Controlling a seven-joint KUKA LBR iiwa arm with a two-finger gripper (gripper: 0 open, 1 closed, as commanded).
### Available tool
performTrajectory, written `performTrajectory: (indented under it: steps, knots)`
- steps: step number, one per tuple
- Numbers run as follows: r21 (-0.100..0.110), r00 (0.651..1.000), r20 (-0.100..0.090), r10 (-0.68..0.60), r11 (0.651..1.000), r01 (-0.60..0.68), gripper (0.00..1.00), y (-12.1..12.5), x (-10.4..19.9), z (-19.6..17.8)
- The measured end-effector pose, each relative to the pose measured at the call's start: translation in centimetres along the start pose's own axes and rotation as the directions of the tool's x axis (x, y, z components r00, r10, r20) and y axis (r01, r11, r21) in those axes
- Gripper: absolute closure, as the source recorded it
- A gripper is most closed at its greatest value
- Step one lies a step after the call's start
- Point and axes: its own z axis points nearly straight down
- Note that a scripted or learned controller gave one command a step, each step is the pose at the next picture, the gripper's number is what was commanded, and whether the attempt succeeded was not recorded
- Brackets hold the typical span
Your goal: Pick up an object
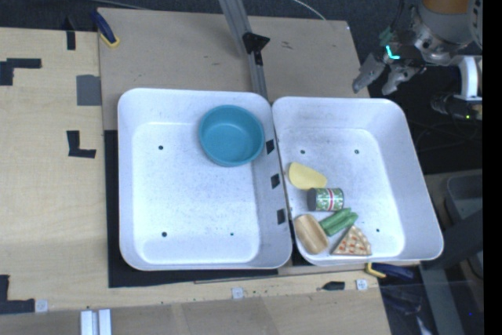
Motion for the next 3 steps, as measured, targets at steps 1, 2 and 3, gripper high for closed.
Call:
performTrajectory:
  steps: [1, 2, 3]
  knots:
    - [-0.003, 1.0, 0.0, 0.0, 1.0, 0.0, 0.0, 0.1, 0.0, -0.1]
    - [0.002, 1.0, 0.001, 0.001, 1.0, -0.001, 0.0, 0.0, -0.2, 4.3]
    - [0.004, 1.0, 0.0, -0.001, 1.0, 0.001, 0.0, -0.1, 0.4, 10.7]
